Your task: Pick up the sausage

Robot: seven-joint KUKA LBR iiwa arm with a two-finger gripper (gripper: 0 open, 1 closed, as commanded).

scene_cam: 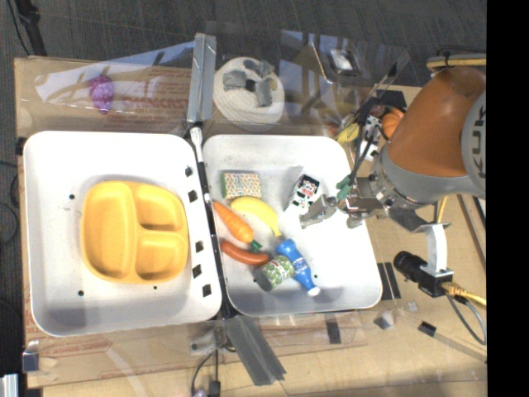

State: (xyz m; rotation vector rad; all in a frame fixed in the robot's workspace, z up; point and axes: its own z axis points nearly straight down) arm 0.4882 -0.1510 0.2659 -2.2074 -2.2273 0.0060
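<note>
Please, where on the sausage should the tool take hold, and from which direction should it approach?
Probably near the sausage's left end, coming straight down with the fingers across its narrow width. It lies flat, nearly parallel to the bin's front edge. That end is the freest: the carrot crowds it from behind, and the green-labelled can touches its right end. The tool hangs over the right bin.

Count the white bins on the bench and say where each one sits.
2. The left bin holds a yellow divided tray. The right bin holds the sausage and other small items, with the gripper over it. None looks hidden.
</note>
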